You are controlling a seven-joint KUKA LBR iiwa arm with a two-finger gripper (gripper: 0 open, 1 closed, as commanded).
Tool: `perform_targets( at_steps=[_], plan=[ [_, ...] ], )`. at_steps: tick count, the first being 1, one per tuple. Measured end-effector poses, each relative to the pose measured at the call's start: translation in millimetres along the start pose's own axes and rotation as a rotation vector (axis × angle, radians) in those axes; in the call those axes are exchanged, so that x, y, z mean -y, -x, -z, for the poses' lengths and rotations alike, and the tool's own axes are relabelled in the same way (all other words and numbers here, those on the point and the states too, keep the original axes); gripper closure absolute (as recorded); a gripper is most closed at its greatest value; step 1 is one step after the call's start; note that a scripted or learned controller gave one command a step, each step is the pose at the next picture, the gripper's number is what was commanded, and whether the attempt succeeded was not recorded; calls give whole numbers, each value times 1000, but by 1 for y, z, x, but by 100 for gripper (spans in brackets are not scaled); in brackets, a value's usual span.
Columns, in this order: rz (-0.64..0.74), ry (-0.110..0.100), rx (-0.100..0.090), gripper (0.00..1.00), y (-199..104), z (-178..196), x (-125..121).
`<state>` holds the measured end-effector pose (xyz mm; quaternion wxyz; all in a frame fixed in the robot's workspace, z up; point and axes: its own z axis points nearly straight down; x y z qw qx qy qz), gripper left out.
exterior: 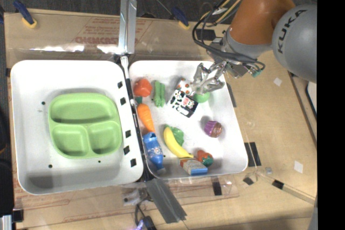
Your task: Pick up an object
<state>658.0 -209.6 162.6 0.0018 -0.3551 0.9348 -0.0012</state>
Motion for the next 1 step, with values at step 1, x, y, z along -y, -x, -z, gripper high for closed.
perform_targets(
  at_steps=[1],
  plan=[
    [59, -7, 6, 100, 40, 93, -41]
  ],
)
